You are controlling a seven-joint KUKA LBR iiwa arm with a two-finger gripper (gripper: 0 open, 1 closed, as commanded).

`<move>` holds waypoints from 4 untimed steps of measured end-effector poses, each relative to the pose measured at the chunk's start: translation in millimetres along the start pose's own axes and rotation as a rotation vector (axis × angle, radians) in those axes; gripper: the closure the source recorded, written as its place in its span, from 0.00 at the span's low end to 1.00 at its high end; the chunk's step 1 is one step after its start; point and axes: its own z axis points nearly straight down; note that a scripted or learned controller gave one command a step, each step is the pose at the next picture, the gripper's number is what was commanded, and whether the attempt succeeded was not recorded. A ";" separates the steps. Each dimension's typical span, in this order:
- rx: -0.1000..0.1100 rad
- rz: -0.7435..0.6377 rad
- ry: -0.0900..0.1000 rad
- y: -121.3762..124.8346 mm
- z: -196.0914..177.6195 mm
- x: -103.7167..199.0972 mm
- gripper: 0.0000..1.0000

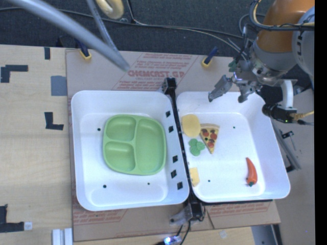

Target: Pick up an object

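Two shallow white bins sit side by side on a cardboard sheet [153, 68] laid over the pale wooden worktop [30, 152]. The left bin [84, 188] holds one item: a light green plastic plate [135, 144] with rounded corners, moulded into three compartments, lying flat near the bin's centre.

The right bin [271, 182] holds small toy foods. Near its left wall lie a flat yellow disc [190, 125], a cluster of green rounded pieces [196, 146] just below it, and a wedge-shaped pizza slice [210, 136] with red and dark toppings, touching or nearly touching both. A small pale yellow block [194, 176] rests against the left wall, lower down. A glossy red chilli pepper [251, 172] with a dark stem end lies well apart, toward the right wall.

The jaws [231, 92] hang above the far rim of the right bin, spread wide with nothing between them. The grey arm with its orange band [286, 6] enters from the right.
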 end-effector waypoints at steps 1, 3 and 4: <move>-0.012 -0.003 -0.001 1.8 -7.6 0.2 0.00; -0.007 -0.002 -0.002 -5.4 89.6 5.9 0.00; -0.005 -0.002 -0.002 -5.4 154.9 6.1 0.00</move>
